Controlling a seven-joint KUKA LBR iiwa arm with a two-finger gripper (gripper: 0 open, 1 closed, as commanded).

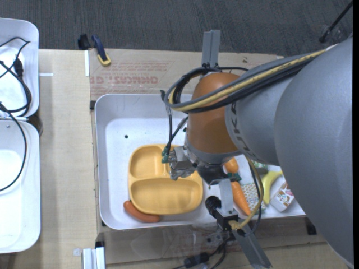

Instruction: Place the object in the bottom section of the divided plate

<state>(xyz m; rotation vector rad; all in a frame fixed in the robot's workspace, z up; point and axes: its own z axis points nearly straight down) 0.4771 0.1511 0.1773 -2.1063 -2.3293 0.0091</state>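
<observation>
Camera view: carrot (pixel 240 198) upright, slightly tilted.

Even, bright overhead light; the white bin (pixel 112 167) is nearly washed out, with soft shadow under the arm (pixel 314 128), whose near bulk looks slightly blurred.

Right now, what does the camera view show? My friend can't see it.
A big grey robot arm reaches over a yellow divided plate in a white bin. A sausage lies by the plate, a carrot to its right.
</observation>
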